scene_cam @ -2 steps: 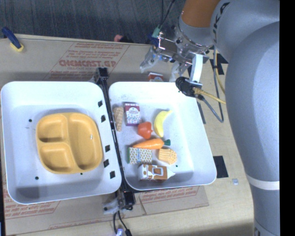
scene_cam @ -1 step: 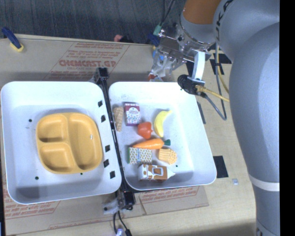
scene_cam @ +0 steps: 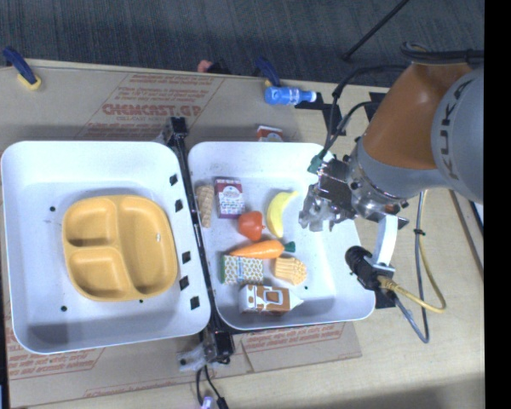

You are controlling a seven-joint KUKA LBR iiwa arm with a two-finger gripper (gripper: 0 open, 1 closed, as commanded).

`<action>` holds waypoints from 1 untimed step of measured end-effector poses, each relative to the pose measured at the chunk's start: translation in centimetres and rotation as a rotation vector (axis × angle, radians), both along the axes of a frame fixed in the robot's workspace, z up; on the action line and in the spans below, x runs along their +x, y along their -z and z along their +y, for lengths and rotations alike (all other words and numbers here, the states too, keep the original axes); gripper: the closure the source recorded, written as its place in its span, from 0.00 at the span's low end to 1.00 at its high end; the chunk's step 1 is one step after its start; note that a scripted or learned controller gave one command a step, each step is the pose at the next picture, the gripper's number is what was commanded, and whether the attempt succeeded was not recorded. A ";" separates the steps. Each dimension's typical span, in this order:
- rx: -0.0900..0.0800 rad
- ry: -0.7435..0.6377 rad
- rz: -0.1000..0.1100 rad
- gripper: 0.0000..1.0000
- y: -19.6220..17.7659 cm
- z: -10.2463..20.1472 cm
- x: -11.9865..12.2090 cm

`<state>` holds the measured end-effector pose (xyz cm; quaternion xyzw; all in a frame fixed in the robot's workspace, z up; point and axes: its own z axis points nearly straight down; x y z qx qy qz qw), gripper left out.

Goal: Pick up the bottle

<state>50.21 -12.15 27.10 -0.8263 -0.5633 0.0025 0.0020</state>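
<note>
Camera view shows a yellow divided plate (scene_cam: 119,247) in the left bin (scene_cam: 34,164); the right bin (scene_cam: 345,301) holds a red carton (scene_cam: 229,197), tomato (scene_cam: 250,224), carrot (scene_cam: 256,250) and banana (scene_cam: 278,212). At the right bin's three o'clock side hangs the gripper (scene_cam: 315,220); whether its jaws are open or closed cannot be told. Outside the bins, at twelve o'clock from the right one, lies the blue bottle (scene_cam: 285,96).

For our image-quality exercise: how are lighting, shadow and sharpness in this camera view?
Camera view: light is even and soft; the right bin shows faint shading along its walls, no strong glare; the yellow divided plate looks fairly sharp; the pincer is slightly blurred, its detail murky.
</note>
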 end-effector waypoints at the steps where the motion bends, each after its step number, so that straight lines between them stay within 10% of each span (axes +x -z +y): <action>1: 0.000 -0.046 -0.002 1.00 3.2 -6.8 -2.6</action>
